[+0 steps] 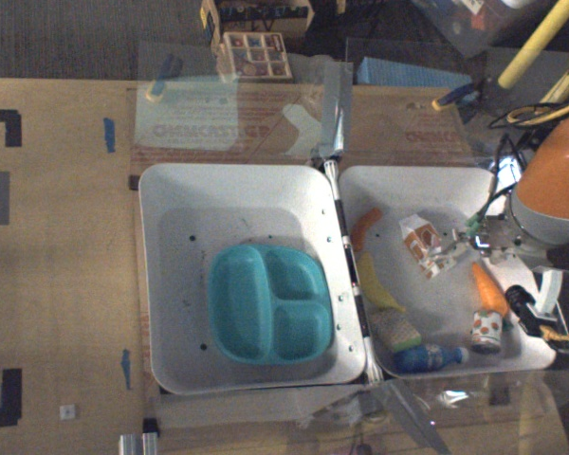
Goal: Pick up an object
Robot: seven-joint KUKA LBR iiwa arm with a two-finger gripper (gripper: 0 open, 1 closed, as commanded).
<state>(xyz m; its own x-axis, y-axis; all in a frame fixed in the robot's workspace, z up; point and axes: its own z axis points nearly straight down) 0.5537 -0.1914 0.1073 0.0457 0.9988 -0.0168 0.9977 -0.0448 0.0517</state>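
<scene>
My gripper (449, 248) reaches in from the right and hangs low over the middle of the right bin (398, 186). Its tip is right next to a small white-and-brown carton (418, 238), at the carton's right side; whether it touches is unclear. Below the arm lie an orange carrot (488, 290) and a red-and-white spotted cup (486, 330). Along the bin's left wall are an orange piece (365, 227), a yellow banana (379, 290), a speckled greenish can (398, 330) and a blue bottle (429, 356).
The left bin (171, 216) holds a teal divided plate (268, 303). The arm's orange band (553, 173) and cables hang over the right bin's right edge. A clear sheet and boxes lie behind the bins.
</scene>
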